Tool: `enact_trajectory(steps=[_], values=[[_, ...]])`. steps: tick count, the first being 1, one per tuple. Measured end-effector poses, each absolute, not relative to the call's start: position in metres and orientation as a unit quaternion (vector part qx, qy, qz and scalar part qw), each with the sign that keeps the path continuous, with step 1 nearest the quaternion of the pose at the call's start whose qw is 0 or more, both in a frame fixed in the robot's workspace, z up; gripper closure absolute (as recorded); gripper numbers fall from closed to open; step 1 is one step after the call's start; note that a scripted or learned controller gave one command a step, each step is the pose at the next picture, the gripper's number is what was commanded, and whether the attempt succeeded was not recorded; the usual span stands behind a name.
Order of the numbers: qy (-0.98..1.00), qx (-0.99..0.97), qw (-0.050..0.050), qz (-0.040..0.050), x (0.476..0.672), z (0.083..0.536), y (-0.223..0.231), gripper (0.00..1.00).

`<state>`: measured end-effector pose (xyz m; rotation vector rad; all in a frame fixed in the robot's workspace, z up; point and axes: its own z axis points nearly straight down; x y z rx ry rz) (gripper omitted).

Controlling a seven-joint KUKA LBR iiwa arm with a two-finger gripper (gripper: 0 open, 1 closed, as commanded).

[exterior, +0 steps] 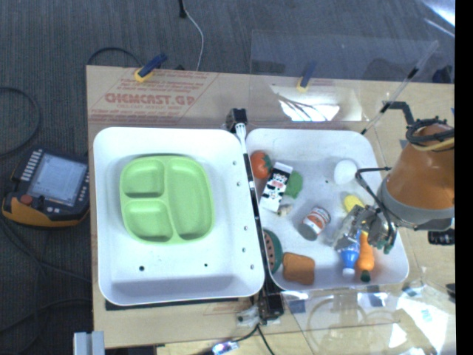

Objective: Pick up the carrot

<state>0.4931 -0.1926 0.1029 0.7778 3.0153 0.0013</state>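
The carrot [366,261] is a short orange piece lying near the front right corner of the right bin [325,143]. It is close beside a small blue-and-white bottle [349,256]. My gripper [364,231] is low over the carrot's far end, reaching in from the right under the arm's orange band [421,180]. Its fingers [347,235] look spread, one on each side of the carrot's top, so it is open. The carrot still rests on the bin floor.
The right bin also holds a tomato [259,165], a white carton [277,187], a small can [316,222], a white ball [345,171], a yellow piece [353,202], a brown-orange lump [298,267] and a watermelon slice [272,248]. The left bin [111,272] holds a green divided plate [166,198].
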Motion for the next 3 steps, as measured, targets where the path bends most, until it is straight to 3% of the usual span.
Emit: enact_trajectory(steps=[2, 3], values=[[0.967, 0.252, 0.016, 0.0025, 0.495, 0.12, -0.19, 1.0], [0.996, 0.083, 0.006, 0.0051, 0.492, 0.093, -0.216, 1.0]])
